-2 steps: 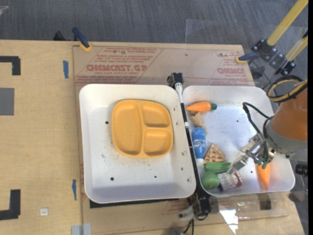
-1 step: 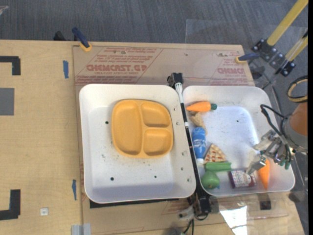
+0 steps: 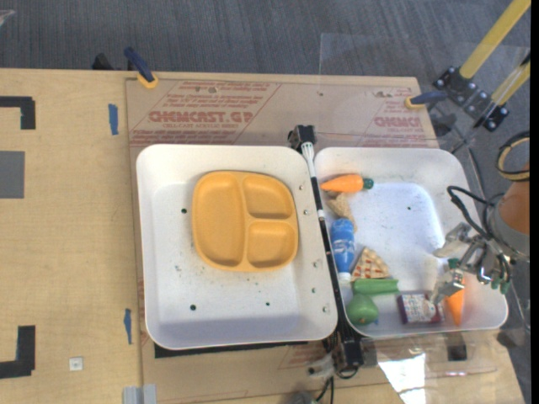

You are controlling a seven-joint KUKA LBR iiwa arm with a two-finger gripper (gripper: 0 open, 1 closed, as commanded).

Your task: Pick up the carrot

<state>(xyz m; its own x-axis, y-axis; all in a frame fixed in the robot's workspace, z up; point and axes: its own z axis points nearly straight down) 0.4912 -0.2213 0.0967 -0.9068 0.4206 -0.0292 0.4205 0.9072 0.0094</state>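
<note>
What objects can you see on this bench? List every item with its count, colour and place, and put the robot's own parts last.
bins: two, white, side by side on the bench
divided plate: one, yellow-orange, in the left bin
carrot: one, orange with green top, far left corner of the right bin
bottle: one, blue and white, along the right bin's left wall
pizza slice: one, tan and red, beside the bottle
green vegetable: one, green, near left corner of the right bin
small packet: one, dark purple, near edge of the right bin
orange piece: one, orange, by the end effector
end effector: one, grey, right side of the right bin
</note>
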